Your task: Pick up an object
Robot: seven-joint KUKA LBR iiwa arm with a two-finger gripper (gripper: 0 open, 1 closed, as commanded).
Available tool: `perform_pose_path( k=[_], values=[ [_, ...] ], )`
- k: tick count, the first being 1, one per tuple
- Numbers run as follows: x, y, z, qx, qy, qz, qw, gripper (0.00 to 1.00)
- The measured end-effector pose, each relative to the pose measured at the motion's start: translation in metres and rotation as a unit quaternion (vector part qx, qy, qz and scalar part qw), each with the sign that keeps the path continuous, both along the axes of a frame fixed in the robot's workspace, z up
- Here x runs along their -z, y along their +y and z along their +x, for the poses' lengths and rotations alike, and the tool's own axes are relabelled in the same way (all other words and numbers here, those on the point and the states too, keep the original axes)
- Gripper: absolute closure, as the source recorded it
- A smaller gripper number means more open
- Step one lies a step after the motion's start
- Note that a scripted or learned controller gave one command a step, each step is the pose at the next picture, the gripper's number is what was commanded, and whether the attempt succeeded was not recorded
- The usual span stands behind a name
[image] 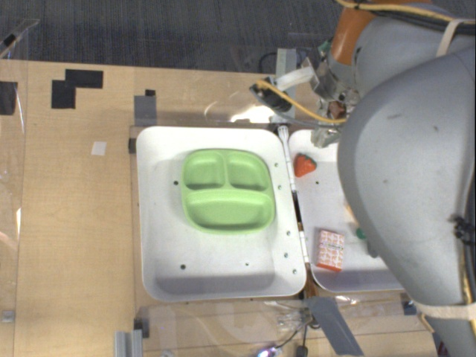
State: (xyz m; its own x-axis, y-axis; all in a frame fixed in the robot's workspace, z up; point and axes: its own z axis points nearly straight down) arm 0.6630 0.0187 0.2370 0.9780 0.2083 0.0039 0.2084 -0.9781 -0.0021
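overall, scene: a wooden surface carried two shallow white bins side by side, seen from above at a slant.
left bin: it held a green divided plate with three compartments, lying flat near the bin's middle, apart from the walls.
right bin: much of it was hidden under the arm; its left wall ran just beside the left bin's right wall.
strawberry: a small red strawberry-like toy with a green top lay in the right bin's far left part, near the dividing wall.
box: a small pink and white patterned box lay in the right bin's near left part, well apart from the strawberry.
green bit: a small green thing peeked out at the arm's edge, to the right of the box; what it was could not be told.
arm: the big grey body covered the right bin's right side, with the orange band high at the far end and yellow cable beside it.
tool: whether it was wide, narrow or holding anything could not be told.
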Motion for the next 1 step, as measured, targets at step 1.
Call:
perform_pose_path(
  k=[1],
  values=[
    [-0.0101, 0.0181, 0.0007, 0.003, 0.001, 0.0000, 1.0000, 1.00]
  ],
)
